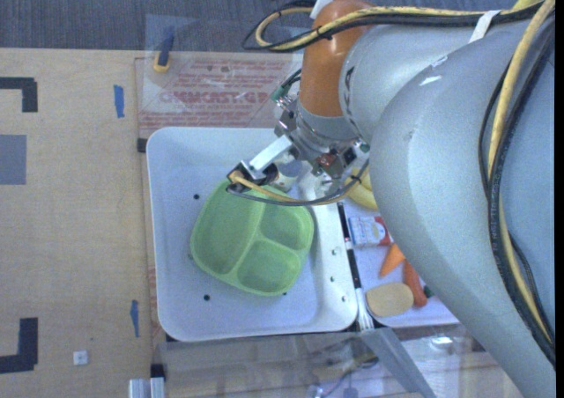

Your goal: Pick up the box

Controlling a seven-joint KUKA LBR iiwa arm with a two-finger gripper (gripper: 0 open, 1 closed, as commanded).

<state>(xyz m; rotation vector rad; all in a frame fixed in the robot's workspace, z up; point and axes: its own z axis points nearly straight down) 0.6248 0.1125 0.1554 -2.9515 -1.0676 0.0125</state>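
A small white box with red print [364,231] lies at the left edge of the right bin [363,320], partly hidden under the arm. My gripper [306,181] hangs over the far right part of the left bin [172,211], just above the far rim of a green divided plate [254,245]. It sits up and to the left of the box, apart from it. The grey arm with its orange band [328,53] covers most of the right bin.
The green plate lies in the middle of the left bin. In the right bin, an orange carrot-like piece [394,258], a round tan disc [389,300] and a yellow thing [360,197] crowd close around the box.
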